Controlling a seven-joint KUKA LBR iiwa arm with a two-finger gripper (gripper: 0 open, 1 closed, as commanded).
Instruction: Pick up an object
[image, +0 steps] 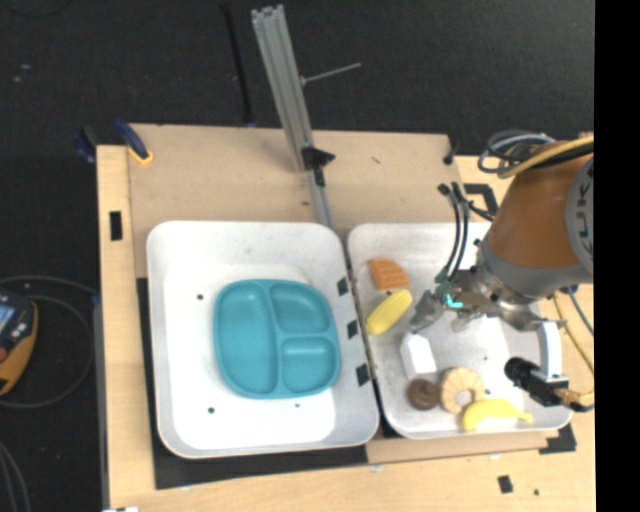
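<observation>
Right bin: near edge crowded by white block, brown puck, cookie, banana; orange piece and yellow piece by left wall. Far edge free. Left bin: teal tray mid-floor, margins free.

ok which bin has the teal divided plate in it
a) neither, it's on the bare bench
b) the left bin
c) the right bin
b: the teal divided plate lies flat in the left bin, while the right bin holds the small food items.
</observation>
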